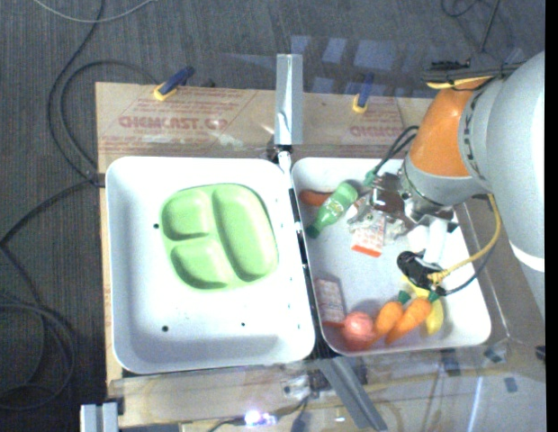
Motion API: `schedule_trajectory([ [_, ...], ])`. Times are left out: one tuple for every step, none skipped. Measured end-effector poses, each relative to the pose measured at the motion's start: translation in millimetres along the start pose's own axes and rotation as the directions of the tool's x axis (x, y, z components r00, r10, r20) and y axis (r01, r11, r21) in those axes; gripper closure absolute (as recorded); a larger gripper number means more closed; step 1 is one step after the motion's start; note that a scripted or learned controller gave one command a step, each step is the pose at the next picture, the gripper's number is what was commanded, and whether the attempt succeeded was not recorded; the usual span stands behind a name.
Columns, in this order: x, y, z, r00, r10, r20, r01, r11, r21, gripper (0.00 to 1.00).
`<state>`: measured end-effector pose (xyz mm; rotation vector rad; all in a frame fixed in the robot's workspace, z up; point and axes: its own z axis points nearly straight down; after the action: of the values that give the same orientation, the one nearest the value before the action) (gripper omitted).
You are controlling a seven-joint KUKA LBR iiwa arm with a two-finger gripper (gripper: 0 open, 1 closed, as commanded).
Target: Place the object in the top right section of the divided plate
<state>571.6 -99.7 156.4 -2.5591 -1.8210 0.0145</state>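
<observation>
A green divided plate (220,234) lies in the left bin (135,322), its sections bare. In the right bin (468,331), a green bottle (334,206) lies tilted near the back left. A red and white packet (370,235) sits just right of it. My gripper (382,202) hangs over the back of the right bin, above the packet and beside the bottle. Near the front edge lie a red apple (357,328), two orange carrots (404,317) and a bit of yellow fruit (432,318). A small brown packet (329,299) rests at the left wall.
A metal bracket (287,106) stands at the back between the two bins. A black and yellow cable (441,273) loops from the arm over the right bin. Blue and yellow clamps (174,81) hold the cardboard base at the back.
</observation>
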Motion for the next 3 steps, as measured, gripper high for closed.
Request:
schedule_trajectory([
  [81.9, 1.1, -26.0, 0.948, -0.318, -0.004, 0.318, 0.948, -0.002, 1.00],
  [83.6, 4.2, -25.4, 0.995, 0.096, -0.001, -0.096, 0.995, 0.001, 1.00],
  [22.0, 24.4, -41.4, 0.996, 0.091, -0.001, -0.091, 0.996, 0.000, 1.00],
])
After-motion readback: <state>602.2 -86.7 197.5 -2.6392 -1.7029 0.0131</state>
